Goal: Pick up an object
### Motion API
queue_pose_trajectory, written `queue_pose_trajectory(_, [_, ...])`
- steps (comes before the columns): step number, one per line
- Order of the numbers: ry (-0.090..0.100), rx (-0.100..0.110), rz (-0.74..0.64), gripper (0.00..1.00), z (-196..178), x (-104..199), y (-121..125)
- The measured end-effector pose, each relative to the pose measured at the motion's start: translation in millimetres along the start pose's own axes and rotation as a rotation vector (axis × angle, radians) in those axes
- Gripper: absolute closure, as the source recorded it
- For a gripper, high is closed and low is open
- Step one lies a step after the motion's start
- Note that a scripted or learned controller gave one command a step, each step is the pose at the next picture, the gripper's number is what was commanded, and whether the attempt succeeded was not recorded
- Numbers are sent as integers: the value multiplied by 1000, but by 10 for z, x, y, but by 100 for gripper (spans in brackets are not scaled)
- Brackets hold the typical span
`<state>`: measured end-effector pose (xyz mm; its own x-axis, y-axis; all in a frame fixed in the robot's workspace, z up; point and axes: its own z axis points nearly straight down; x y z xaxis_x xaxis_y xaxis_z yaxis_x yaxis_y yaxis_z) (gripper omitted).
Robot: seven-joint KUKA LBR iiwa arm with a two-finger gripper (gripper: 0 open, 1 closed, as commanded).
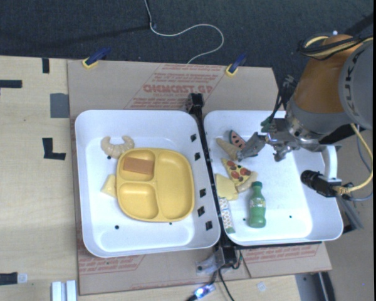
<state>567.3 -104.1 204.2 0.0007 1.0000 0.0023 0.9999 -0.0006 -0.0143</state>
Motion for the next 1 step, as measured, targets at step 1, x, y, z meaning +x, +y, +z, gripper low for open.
queue_pose_trajectory(1, [-2,-12,-2,0,-63,-1,27])
